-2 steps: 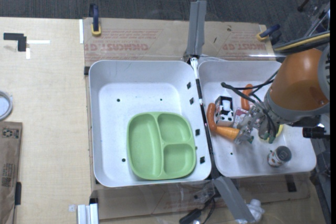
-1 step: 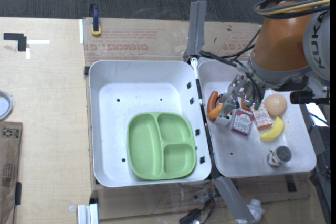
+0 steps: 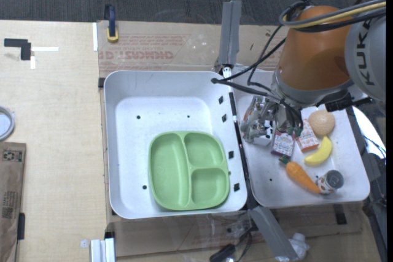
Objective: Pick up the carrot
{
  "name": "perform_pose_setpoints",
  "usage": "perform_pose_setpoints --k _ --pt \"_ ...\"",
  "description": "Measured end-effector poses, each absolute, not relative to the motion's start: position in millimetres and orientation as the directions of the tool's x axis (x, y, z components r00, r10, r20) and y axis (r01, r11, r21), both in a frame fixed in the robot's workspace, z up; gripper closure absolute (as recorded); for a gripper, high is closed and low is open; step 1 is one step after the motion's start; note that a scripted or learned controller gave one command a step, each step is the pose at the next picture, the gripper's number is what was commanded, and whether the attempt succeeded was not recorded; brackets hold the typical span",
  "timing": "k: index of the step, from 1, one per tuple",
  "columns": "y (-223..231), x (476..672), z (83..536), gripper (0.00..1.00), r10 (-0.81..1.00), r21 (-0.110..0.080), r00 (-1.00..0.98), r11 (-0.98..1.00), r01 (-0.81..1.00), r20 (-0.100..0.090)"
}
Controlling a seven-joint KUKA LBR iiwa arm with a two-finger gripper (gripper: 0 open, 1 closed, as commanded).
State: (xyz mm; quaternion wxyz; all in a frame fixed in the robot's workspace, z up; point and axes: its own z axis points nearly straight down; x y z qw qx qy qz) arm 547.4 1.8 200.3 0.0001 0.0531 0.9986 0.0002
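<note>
The orange carrot [image 3: 301, 177] lies in the right bin [image 3: 270, 187], near its front, slanting down to the right with its tip toward a small tin. My gripper [image 3: 265, 123] hangs under the orange wrist band over the bin's left part, up and to the left of the carrot and apart from it. Nothing shows between its fingers.
Around the carrot lie a yellow banana [image 3: 319, 151], a beige round fruit [image 3: 322, 122], small red-and-white packets [image 3: 284, 144] and a small tin [image 3: 332, 180]. The left bin [image 3: 123, 132] holds a green divided plate [image 3: 189, 170]. A grey post [image 3: 229, 34] stands behind the bins.
</note>
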Motion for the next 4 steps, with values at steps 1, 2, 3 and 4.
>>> perform_pose_setpoints --k 1,2,3,4 --pt "-81.6 538.5 399.7 1.00 0.082 0.000 -0.997 0.997 0.082 -0.003" --pt "-97.5 485.5 349.1 1.00 -0.178 0.000 -0.984 0.984 -0.178 -0.001" --pt "-138.6 497.7 219.3 1.00 -0.409 0.001 -0.912 0.912 -0.409 -0.001" --pt "-129.0 488.8 187.6 1.00 -0.618 0.001 -0.786 0.786 -0.618 0.000"
